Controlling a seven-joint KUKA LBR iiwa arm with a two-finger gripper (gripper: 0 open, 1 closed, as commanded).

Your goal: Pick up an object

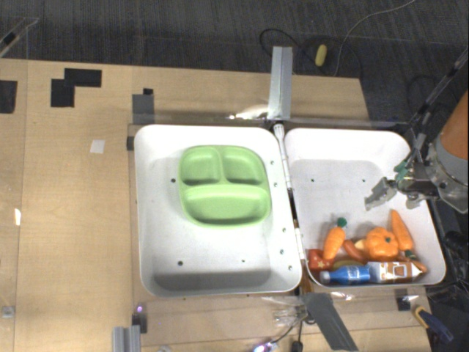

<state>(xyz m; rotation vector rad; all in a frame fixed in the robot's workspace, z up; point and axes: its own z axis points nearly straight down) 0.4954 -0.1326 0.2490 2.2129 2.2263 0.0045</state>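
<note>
Two white bins are seen side by side: the left bin [157, 218] holds one green divided plate [222, 183], and the right bin [344, 160] holds a heap of toy food packed into its lower right corner. In that heap two carrots are counted, a small one [333, 243] and a longer one [401, 231], along with one orange pumpkin-like piece [381, 243] and one bottle with a blue label [370, 273] lying on its side (a red piece beneath is too hidden to name). The gripper [382, 192] is placed at the right of the frame, just above the heap; whether its jaws are open cannot be told. The toys are judged light, stiff and rather slick, so the longer carrot is best taken across its middle.
</note>
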